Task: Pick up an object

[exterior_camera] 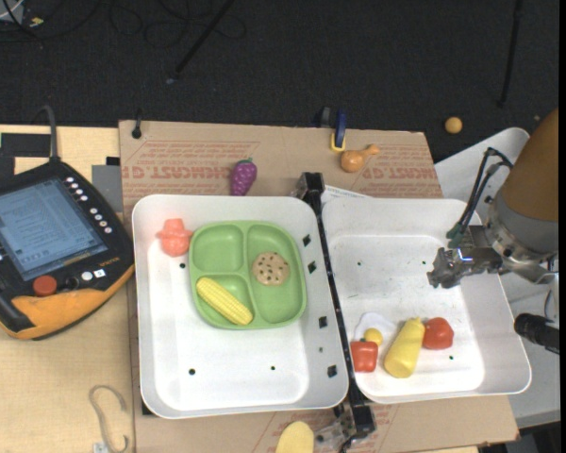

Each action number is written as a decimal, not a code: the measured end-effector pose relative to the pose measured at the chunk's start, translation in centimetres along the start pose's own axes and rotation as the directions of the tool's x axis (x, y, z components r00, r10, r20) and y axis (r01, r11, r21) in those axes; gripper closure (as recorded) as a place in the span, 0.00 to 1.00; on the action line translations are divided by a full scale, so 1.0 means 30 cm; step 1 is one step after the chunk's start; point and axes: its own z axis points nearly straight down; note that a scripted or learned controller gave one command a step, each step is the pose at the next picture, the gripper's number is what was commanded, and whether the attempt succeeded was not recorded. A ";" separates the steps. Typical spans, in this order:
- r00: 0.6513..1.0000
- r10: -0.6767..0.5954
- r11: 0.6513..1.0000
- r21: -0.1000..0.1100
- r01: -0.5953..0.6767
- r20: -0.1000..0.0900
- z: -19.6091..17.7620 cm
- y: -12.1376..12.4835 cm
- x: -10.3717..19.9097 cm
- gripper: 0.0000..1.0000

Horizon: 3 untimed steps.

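Gripper (445,272) over right bin (396,229), near right wall; finger state: cannot tell. Yellow bottle (405,347), red pieces (438,334) crowd front edge; bin centre open.

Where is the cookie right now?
The cookie lies in the upper right compartment of the green divided plate in the left bin, beside the corn cob.

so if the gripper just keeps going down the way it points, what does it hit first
Probably the bare floor of the right bin. The gripper hangs above an open patch; the yellow bottle lies nearer the camera. Depth is unclear.
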 end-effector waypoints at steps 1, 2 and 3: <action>1.000 -0.001 1.000 0.000 0.001 0.000 -0.011 -0.007 0.201 1.00; 1.000 0.000 1.000 0.003 0.000 0.001 0.042 -0.041 0.372 1.00; 1.000 0.001 1.000 0.002 -0.001 0.001 0.045 -0.065 0.512 1.00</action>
